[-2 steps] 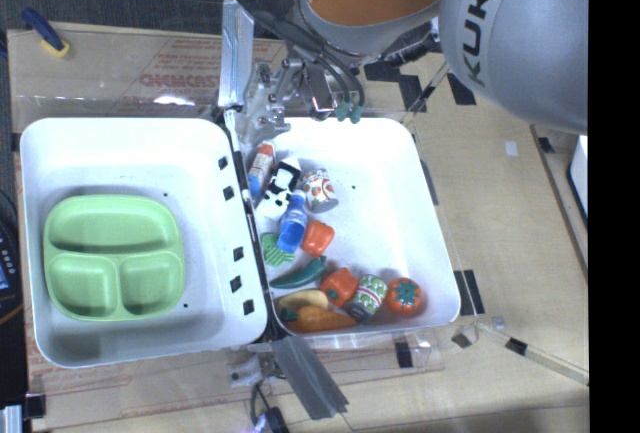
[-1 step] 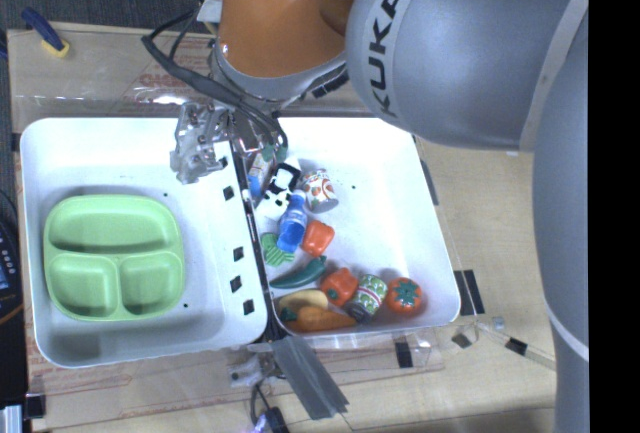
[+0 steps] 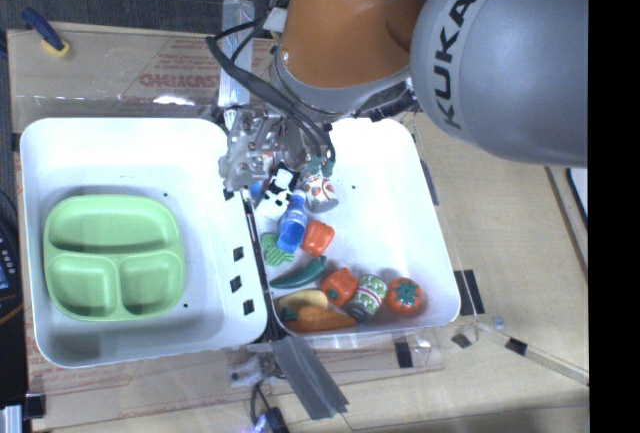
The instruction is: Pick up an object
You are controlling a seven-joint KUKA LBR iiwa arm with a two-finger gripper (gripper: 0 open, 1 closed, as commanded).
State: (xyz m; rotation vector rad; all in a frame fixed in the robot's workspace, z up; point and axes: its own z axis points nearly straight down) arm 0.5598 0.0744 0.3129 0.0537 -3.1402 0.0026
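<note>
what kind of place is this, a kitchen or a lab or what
Most likely a robotics lab bench, not a kitchen: a KUKA arm reaches over two white bins, one holding toy food, the other a green divided tray.

Arm (image 3: 480, 31) cut off by top & right edges; its bulk covers the right bin's (image 3: 425, 221) far rim and back corner. End effector (image 3: 262, 159) is a tangle of metal & cables, too cluttered to tell the finger state or if anything sits between them. Blue bottle (image 3: 293, 224) top partly hidden under it. Small white item w/ red marks (image 3: 320, 189) too small to identify. Toy pile at near wall overlaps: yellow piece (image 3: 305, 300) half buried under orange carrot-like one (image 3: 318, 319); green piece (image 3: 300, 273) partly covered. Blue-yellow thing (image 3: 45, 31) on desk (image 3: 520, 251) top-left too small to tell. Dark objects at left edge (image 3: 6, 261) cut off.
</note>
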